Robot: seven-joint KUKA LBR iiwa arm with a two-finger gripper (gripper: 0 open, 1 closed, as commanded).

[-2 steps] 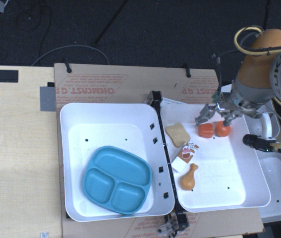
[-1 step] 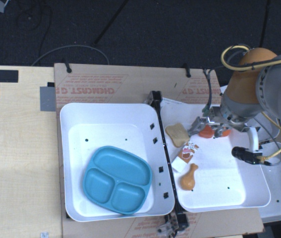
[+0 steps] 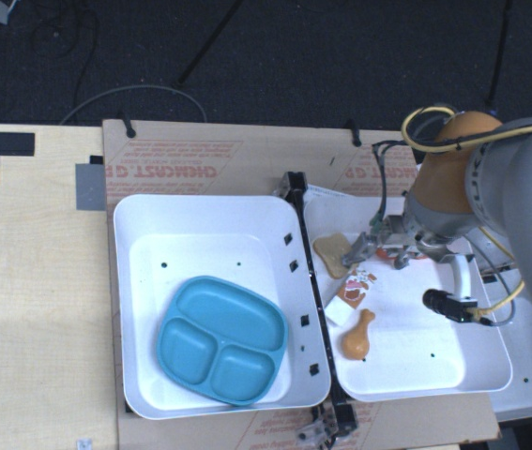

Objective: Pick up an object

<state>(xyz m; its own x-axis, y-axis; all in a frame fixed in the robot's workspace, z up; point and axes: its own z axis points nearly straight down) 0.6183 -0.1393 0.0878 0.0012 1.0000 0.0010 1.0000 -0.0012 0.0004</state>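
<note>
Several small items lie in the left part of the right bin (image 3: pixel 453 368). A tan flat piece (image 3: pixel 332 250) is farthest back. Below it lie a white and red item (image 3: pixel 355 289), a small white block (image 3: pixel 338 312) and an orange-brown drumstick (image 3: pixel 357 334). My gripper (image 3: pixel 375 244) hangs low over the bin's back, just right of the tan piece and above the white and red item. The grey arm with its orange band (image 3: pixel 448 162) reaches in from the right. I see nothing held in the gripper.
The left bin (image 3: pixel 144 228) holds a blue divided plate (image 3: pixel 220 338). A black divider (image 3: pixel 308 284) runs between the bins. A black fitting with cables (image 3: pixel 448 303) hangs off the arm over the right bin.
</note>
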